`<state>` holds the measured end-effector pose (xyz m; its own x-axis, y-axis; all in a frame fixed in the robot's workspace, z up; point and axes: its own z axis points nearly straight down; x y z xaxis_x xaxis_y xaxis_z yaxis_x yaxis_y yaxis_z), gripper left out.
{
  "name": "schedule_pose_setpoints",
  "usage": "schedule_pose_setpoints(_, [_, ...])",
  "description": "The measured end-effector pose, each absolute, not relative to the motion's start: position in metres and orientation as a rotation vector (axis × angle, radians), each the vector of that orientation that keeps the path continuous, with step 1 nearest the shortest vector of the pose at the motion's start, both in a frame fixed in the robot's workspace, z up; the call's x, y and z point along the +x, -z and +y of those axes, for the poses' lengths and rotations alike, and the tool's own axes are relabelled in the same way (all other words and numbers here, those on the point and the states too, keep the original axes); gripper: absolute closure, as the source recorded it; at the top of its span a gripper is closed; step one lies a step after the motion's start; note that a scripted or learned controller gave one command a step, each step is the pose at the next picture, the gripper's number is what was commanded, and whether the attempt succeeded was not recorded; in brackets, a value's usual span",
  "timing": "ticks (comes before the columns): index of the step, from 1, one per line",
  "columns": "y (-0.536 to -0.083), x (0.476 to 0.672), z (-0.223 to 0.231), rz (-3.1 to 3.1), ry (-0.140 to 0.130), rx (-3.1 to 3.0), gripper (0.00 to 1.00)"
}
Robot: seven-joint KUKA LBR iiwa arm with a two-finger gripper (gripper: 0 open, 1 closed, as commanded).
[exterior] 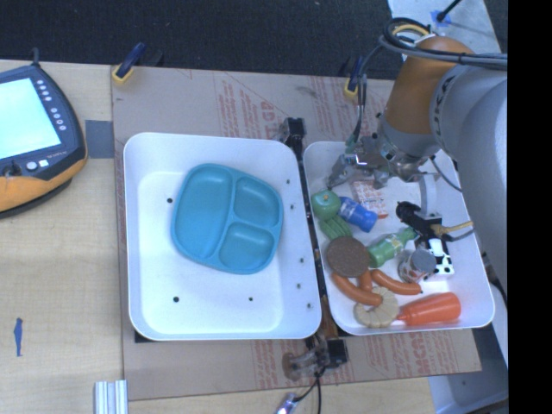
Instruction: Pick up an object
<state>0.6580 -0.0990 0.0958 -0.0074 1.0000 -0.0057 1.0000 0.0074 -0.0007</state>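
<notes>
My gripper (360, 167) hangs low over the far end of the right bin (479, 310). Just below it lie a white and red packet (372, 197), a blue bottle (358, 215) and a round green toy (326, 203). I see nothing held in the gripper. Nearer the front of that bin are a brown disc (347, 255), a green bottle (388, 248), two orange sausages (355, 289), a beige slice (377, 311), an orange carrot (429, 310) and a black and white cow toy (441, 260).
The left bin (147, 309) holds a blue divided plate (228, 218). A tablet in an orange case (34, 136) lies on the bench at the far left. The grey arm with its orange band (423, 84) covers the right bin's far right corner.
</notes>
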Motion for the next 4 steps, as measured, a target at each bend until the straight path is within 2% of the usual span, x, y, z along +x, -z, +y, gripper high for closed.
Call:
schedule_pose_setpoints(1, [-0.107,0.658,-0.1,2.229,0.01,2.209,1.0])
schedule_pose_setpoints(2, [-0.107,0.658,-0.1,2.23,0.01,2.209,0.0])
schedule_pose_setpoints(3, [-0.117,0.658,-0.101,2.232,0.011,2.207,1.0])
schedule_pose_setpoints(4, [-0.117,0.658,-0.101,2.232,0.011,2.207,0.0])
